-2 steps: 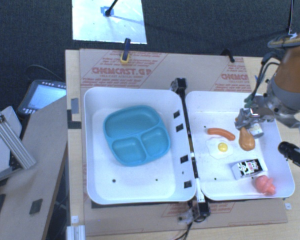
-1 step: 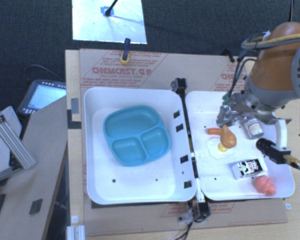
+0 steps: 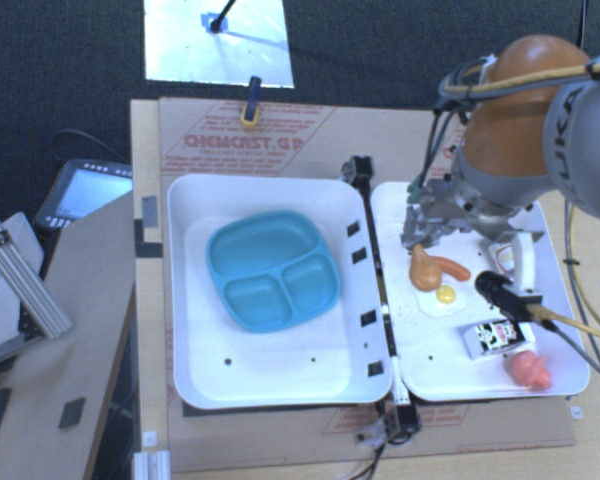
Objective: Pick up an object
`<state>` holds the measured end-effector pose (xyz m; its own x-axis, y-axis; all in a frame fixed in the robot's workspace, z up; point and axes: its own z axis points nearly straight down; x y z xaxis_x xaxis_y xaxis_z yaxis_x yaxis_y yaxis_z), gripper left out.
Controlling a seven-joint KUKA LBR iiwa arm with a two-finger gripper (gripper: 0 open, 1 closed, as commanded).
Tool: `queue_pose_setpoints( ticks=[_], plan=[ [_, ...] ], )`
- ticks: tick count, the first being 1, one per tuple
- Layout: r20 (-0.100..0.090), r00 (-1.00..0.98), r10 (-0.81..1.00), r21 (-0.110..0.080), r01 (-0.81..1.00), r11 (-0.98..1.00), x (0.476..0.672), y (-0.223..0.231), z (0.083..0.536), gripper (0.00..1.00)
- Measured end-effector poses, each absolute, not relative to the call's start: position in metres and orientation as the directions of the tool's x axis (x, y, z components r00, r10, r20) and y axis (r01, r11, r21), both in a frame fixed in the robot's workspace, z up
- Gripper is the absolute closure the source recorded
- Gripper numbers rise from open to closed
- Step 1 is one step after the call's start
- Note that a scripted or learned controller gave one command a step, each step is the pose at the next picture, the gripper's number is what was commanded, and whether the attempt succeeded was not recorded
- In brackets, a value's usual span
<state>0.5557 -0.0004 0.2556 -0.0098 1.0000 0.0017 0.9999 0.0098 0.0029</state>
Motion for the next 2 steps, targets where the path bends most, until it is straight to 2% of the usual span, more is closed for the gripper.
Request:
queue_pose_setpoints(
  ticks=[2],
  plan=[
    [0.001, -0.009, 1.0, 0.003, 1.0, 0.009, 0.582, 0.104, 0.256, 1.0]
  ],
)
